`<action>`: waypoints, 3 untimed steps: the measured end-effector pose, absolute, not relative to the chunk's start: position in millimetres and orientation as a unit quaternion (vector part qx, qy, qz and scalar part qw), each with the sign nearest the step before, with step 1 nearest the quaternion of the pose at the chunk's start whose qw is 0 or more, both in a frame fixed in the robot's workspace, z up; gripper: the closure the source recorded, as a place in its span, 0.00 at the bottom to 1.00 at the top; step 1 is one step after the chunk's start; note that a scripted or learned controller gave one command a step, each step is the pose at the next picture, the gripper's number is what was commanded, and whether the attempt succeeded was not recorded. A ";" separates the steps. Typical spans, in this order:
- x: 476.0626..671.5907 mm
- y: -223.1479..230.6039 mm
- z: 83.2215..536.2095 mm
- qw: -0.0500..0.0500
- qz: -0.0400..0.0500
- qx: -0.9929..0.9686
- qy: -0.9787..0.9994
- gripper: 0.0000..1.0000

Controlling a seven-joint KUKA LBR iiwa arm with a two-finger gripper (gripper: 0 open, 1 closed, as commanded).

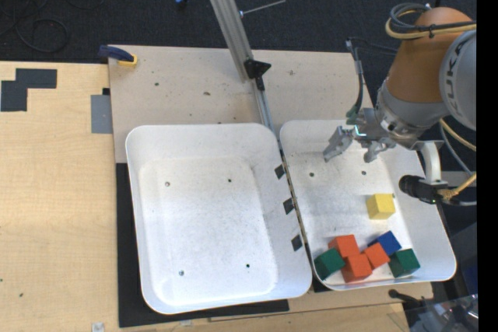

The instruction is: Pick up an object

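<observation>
Camera view is showing the gripper (352,145) hanging over the far part of the right bin (327,190), its two grey metal fingers (336,145) spreading wide apart with nothing sitting between them and nothing touching them. Behind it, the grey arm (436,85) with its rounded orange band is reaching in from the right, with looped cables trailing off the wrist. Below the gripper, the bin floor is lying bare, a smooth white plastic speckled with dark flecks and a few small holes. Nearer the viewer and to the right of the gripper, a yellow block (380,204) is resting alone on the bin floor, well apart from the fingers. Farther toward the near edge, a cluster of small blocks is crowding together: an orange block (352,254) is touching a green block (330,262), with a blue block (388,241) and another green block (404,262) sitting just beside them. All are looking like matte, hard-edged cubes. The left bin (148,167), a matching shallow white tray with rounded corners, is sitting alongside, with black clips along the seam between the two. Both are resting on a pale wooden bench (187,85), where a slanted aluminium rail (226,12) is rising from the far side.
</observation>
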State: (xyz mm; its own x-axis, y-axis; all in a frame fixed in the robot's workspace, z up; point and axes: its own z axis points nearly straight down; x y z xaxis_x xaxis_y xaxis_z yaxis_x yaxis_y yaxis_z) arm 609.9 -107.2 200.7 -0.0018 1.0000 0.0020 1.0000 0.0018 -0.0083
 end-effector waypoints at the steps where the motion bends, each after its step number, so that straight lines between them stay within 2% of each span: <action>1: 610.8 -107.9 203.2 0.002 0.001 -0.707 -0.707 0.00; 3: 599.3 -119.1 95.2 0.004 0.003 -0.708 -0.707 0.00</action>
